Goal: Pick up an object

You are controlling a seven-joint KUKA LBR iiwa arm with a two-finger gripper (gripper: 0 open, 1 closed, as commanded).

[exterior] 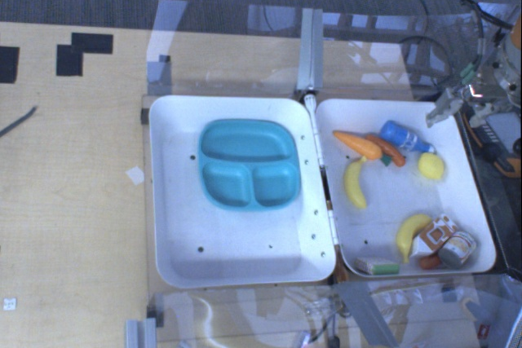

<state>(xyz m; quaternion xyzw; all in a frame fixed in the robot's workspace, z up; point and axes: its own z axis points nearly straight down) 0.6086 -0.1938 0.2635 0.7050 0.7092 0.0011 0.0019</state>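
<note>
White bins [236,269]: left one holds a blue tray [249,163] — well left of the jaws.
Gripper [444,106]: at right bin's far-right rim; jaws' spread — cannot tell, blurred.
Blue bottle [405,137]: nearest, just left-below.
Progress: nothing gripped; whole pick remains.

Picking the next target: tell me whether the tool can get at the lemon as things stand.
Probably yes. The lemon lies apart from its neighbours on the right bin's floor, nothing over it, and the tool hovers just above that bin's far right corner.
</note>
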